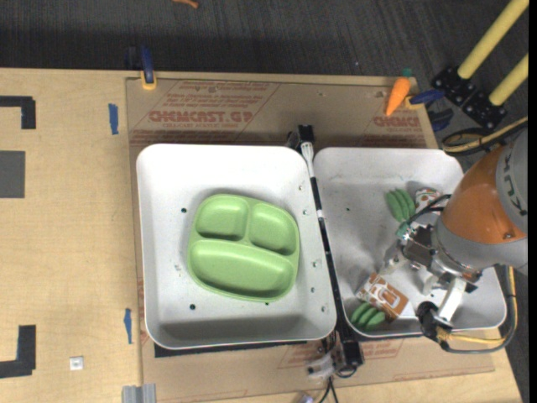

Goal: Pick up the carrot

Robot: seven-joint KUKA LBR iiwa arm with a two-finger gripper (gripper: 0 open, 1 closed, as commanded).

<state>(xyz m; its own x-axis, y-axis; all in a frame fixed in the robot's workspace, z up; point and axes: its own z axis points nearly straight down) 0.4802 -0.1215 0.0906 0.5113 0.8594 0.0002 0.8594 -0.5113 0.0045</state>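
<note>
Arm low over the right bin, carrot outside both bins.

The carrot lies on the cardboard sheet beyond the far edge of the right bin, near its far corner and well apart from the gripper. The gripper sits inside the right bin, at the end of the grey arm with its orange band; whether it is clenched or released I cannot tell. A green item lies just beyond it, and a small brown-and-white packet rests beside another green item at the near wall (both too small to name). The left bin holds a green divided plate.
</note>
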